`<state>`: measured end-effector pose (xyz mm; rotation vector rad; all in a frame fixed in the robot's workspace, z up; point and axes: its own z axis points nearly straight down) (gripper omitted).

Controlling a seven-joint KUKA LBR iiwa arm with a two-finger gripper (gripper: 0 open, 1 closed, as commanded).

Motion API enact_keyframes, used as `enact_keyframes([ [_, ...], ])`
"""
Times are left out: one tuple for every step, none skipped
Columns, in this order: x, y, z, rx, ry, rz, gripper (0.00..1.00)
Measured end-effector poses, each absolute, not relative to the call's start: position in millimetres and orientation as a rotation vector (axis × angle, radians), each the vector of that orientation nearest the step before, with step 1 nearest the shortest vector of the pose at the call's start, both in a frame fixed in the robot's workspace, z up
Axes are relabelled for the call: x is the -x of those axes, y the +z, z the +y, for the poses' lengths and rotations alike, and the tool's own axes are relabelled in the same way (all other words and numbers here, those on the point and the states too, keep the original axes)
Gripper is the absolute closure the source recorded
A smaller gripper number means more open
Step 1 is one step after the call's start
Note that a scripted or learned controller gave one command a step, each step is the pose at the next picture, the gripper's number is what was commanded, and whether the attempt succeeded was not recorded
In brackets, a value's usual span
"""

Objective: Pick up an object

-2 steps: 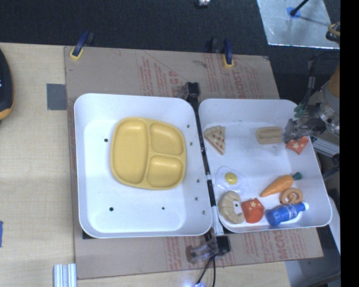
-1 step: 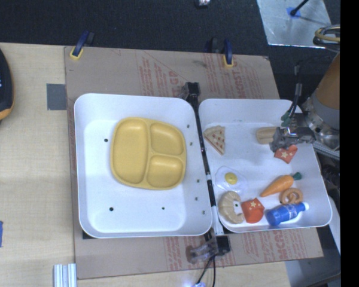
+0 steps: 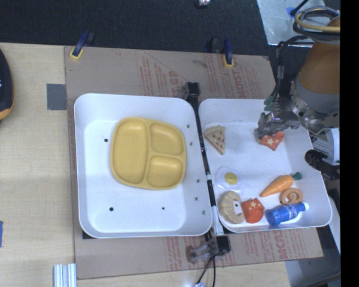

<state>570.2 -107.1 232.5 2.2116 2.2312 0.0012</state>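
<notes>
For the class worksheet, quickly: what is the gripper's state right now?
Gripper: down in the right bin, directly over a small red object; open or shut cannot be told, and no grasp is visible.

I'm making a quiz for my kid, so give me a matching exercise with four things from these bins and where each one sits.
Things:
1. yellow divided plate
2. carrot
3. blue bottle
4. sandwich wedge

Places:
A. right bin, near corner
B. left bin, middle
C. right bin, by the divider, far half
D. right bin, just beyond the blue bottle

Pairs: 1-B, 2-D, 3-A, 4-C
</notes>
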Motion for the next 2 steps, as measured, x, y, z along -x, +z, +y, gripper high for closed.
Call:
enact_keyframes([
  [-568.8, 231.2, -110.0, -2.219, -0.003, 2.227, 0.00],
  [-549.9, 88.2, -121.5, -2.226, -0.014, 2.231, 0.00],
])
